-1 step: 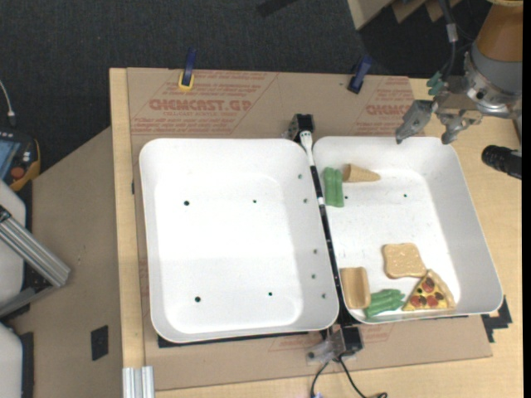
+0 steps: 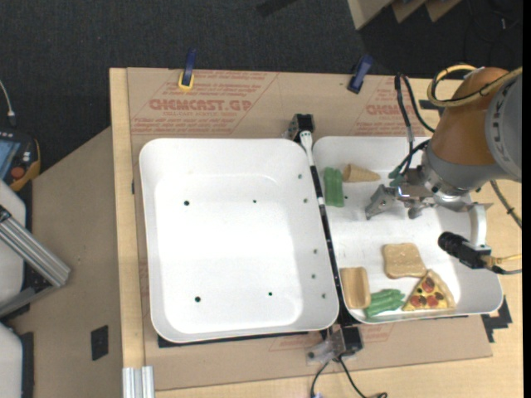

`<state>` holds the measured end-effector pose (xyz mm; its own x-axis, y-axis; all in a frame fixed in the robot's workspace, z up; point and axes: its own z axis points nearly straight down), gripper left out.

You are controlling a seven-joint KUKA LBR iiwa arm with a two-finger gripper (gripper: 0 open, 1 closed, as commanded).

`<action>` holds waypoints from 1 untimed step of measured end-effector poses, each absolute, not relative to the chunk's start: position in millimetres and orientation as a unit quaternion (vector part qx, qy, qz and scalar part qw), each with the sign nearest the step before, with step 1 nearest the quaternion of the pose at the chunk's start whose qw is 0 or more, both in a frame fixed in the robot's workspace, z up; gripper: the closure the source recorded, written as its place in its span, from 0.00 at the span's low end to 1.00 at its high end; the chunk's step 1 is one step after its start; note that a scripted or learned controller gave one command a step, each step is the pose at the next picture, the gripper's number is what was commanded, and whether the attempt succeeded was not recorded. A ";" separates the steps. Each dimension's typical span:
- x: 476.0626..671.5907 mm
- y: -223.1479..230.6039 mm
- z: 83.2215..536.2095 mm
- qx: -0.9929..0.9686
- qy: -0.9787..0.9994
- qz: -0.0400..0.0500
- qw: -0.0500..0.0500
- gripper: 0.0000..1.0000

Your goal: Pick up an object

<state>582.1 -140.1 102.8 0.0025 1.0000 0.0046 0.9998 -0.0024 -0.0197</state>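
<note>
Over the right bin [image 2: 489, 293] the gripper [image 2: 395, 205] hangs low, with its two fingers [image 2: 377, 204] spread apart and nothing between them. It is above bare white floor near the bin's 10 o'clock part. Around it lie the possible objects: a green block [image 2: 333, 186] at the bin's 9 o'clock wall, a tan wedge [image 2: 359, 173] just beside it toward 12 o'clock, a toast slice [image 2: 404, 260] near the middle, and at 6 o'clock a bread piece [image 2: 355, 287], a green pod [image 2: 384, 303] and a pizza slice [image 2: 431, 292] close together. The left bin [image 2: 166, 247] carries no toys.

I judge that the main risk is to close on nothing, because the fingers stand between the wedge and the toast, apart from both. The flat pieces may also slip out, and the block against the wall gives little room for one finger.
</note>
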 end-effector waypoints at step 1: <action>476.4 -26.8 188.0 -0.704 -0.710 -0.002 0.004 0.00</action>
